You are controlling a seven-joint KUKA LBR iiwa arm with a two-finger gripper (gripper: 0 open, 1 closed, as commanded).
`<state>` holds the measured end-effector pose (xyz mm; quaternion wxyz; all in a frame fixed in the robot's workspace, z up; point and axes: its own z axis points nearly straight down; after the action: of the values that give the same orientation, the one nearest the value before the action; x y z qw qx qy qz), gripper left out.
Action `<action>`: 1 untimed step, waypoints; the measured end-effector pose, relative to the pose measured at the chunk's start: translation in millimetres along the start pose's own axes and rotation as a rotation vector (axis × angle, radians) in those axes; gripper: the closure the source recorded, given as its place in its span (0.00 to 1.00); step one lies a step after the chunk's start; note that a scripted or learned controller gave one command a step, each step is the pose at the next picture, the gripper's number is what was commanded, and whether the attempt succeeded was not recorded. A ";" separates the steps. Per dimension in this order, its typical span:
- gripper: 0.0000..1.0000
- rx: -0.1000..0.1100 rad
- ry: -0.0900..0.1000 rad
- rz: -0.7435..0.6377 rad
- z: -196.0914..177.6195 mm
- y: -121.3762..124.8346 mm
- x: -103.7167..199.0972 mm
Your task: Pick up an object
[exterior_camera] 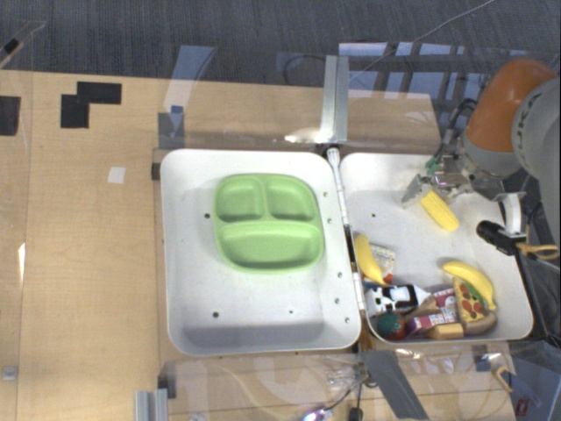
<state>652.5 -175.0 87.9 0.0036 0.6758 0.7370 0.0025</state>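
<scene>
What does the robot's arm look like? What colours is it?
The arm is fat and rounded, grey with a big orange band near the wrist. At its end sits a small silvery metal gripper with thin fingers. Dark cables run beside it.

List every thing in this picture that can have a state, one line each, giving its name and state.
Gripper: open, low in the right bin, just above the yellow corn.
Yellow corn: lying flat, tilted, not gripped.
Green tray: right way up in the left bin, its sections bare.
Banana: lying on the toy pile.
Right bin: holds toys, heaped along its near edge.
</scene>
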 end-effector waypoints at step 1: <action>1.00 -0.010 -0.001 -0.003 -14.5 3.8 1.3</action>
<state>656.0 -173.3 102.3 0.0075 0.6748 0.7379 0.0060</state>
